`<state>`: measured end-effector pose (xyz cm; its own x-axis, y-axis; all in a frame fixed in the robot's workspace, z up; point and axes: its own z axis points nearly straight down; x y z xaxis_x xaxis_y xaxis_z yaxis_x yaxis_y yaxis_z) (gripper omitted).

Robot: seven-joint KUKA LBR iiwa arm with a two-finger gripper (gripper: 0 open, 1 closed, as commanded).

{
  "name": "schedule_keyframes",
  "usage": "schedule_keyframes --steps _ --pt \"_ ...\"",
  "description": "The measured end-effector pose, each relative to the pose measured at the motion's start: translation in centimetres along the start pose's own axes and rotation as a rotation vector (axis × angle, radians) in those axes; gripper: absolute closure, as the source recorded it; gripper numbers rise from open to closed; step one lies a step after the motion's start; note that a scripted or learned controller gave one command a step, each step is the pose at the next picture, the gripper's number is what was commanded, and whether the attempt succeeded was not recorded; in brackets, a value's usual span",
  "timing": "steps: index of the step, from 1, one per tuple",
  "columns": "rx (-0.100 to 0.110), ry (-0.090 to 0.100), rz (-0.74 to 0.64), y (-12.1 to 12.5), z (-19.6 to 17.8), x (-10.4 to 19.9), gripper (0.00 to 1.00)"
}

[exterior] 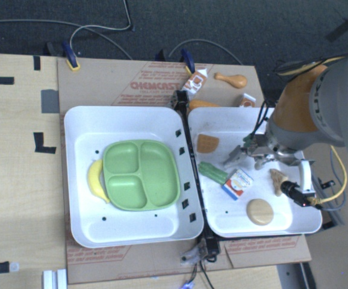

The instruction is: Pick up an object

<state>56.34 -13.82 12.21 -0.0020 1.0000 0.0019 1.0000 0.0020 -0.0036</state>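
Seen from above, 2 shallow white bins sit side by side on a sheet of brown cardboard (144,86) laid over the bench (11,161); red print on the cardboard reads roughly "CHEMCAST", with smaller lines beneath it too fine to read. The left bin (77,137) holds a green divided plate (141,174) with 3 compartments, and a yellow banana-like piece (96,181) lies tucked against the plate's left edge. The right bin (294,221) holds the candidate objects: an orange-brown block (208,143) near its upper left, a green cylindrical piece (213,173) lying slantwise just beside the divider, a small carton in white, blue and red (237,182) whose label is illegible, a round tan disc (261,211) toward the near wall, and a small tan irregular piece (276,177) to the right. The grey arm (318,107) reaches in from the right, its orange band visible above the wrist, and the hand (237,155) hangs over the middle of the right bin, just above the carton and the green piece; its 2 fingers appear spread and released, with nothing between them. Behind the bins, a tan gourd-shaped item (229,79) and a small printed packet (194,82) rest on the cardboard.
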Motion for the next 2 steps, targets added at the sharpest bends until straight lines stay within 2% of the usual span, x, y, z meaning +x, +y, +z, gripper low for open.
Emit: schedule_keyframes --steps 1,2 --pt "-0.007 -0.003 0.002 -2.84 3.6 1.72 0.0" --pt "-0.006 -0.003 0.001 -2.82 2.67 1.78 1.0"
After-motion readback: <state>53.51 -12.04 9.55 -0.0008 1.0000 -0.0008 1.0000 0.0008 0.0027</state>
